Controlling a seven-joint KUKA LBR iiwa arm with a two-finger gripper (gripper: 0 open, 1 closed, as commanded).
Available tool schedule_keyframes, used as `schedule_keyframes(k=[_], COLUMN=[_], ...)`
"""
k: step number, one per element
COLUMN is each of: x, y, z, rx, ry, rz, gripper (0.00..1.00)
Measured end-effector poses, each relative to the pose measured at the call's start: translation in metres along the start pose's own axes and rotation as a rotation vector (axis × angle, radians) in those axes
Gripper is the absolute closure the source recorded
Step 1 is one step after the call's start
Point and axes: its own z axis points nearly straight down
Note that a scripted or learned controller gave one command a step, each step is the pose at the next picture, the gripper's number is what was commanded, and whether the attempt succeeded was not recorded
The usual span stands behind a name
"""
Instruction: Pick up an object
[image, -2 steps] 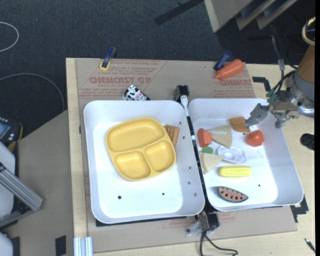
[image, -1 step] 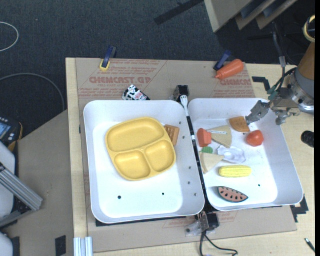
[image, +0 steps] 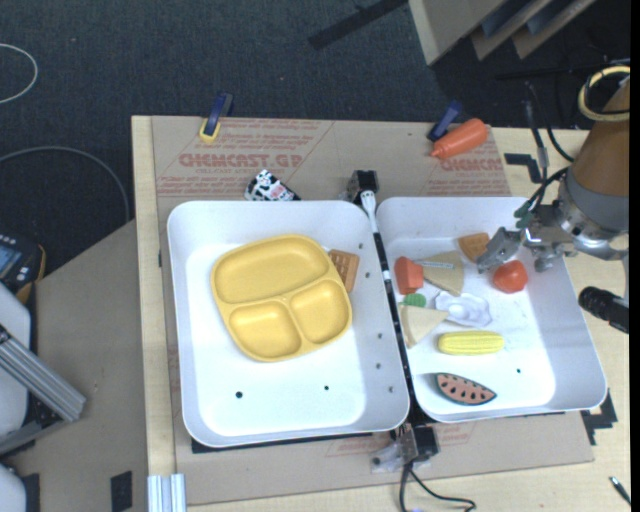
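Gripper (image: 512, 252) hangs over the upper right part of the right bin (image: 560, 385), reaching in from the right; whether its jaws are apart or together cannot be told. Just below its tip lies a red tomato (image: 511, 277), touching or nearly touching it, but not visibly between the fingers. An orange-brown piece (image: 473, 244) sits just left of the gripper. Further left, near the bin's left wall, are a red piece (image: 407, 273) and a small green piece (image: 415, 299). Below these lie a pale wedge (image: 424, 323), a yellow corn cob (image: 470, 343) and, close to the front edge, a watermelon slice (image: 465, 388). Bare floor lies along the right bin's right side and front right corner. The left bin (image: 200, 400) holds a yellow divided plate (image: 281, 296) with a waffle piece (image: 345, 266) at its right edge; the front of that bin is bare.
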Motion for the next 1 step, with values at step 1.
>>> schedule_keyframes(k=[1], x=[0.0063], y=[-0.0019], z=[0.0445], rx=[-0.001], ry=[0.001], rz=[-0.001], gripper=[0.0])
